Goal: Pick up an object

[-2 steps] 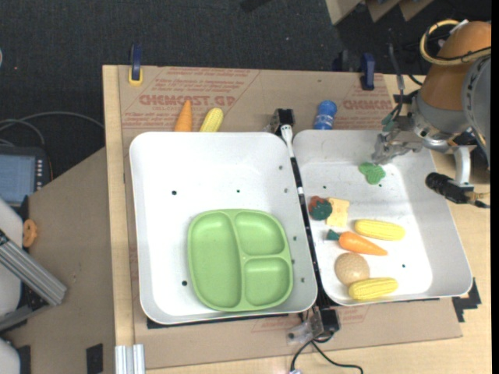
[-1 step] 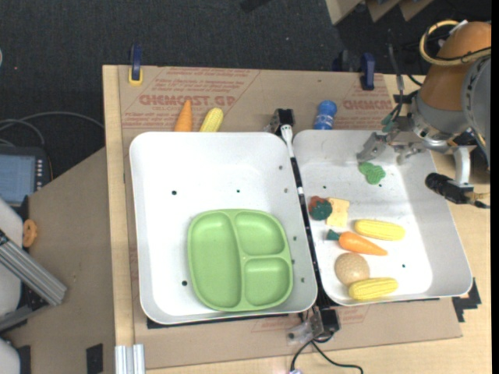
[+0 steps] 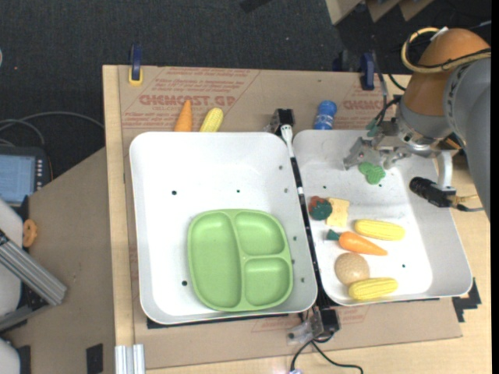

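My gripper (image 3: 376,162) is low over the far part of the right bin (image 3: 437,248), with its grey fingers spread apart. A small green object (image 3: 375,173) lies on the bin floor right between and below the fingertips, and nothing is clamped on it. Nearer the front of that bin lie a red and green piece (image 3: 318,206), a pale yellow wedge (image 3: 338,211), a yellow corn cob (image 3: 380,230), an orange carrot (image 3: 362,243), a tan potato (image 3: 352,268) and a second corn cob (image 3: 373,288).
The left bin (image 3: 164,178) holds a green divided plate (image 3: 240,259) at its front. Behind the bins on the bench lie a carrot (image 3: 183,117), a yellow corn piece (image 3: 211,119) and a blue bottle (image 3: 325,115).
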Robot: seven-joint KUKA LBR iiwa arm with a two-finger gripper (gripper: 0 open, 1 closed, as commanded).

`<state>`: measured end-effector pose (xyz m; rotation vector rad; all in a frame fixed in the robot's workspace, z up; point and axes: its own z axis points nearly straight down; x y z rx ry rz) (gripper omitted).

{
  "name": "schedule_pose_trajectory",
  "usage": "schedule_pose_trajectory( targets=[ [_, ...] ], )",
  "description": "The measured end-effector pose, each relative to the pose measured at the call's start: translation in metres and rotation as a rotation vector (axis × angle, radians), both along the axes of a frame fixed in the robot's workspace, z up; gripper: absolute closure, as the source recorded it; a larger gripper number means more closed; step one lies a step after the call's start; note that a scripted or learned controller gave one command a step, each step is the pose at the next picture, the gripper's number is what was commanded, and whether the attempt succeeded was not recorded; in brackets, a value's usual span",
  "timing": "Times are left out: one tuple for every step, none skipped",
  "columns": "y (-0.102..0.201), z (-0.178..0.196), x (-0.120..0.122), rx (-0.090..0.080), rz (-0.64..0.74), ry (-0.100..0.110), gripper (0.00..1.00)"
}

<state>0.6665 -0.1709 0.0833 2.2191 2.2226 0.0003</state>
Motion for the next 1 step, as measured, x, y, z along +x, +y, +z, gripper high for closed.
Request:
schedule_pose_trajectory(
  targets=[
    [-0.0011, 0.0135, 0.0017, -0.004, 0.001, -0.008, 1.0]
  ],
)
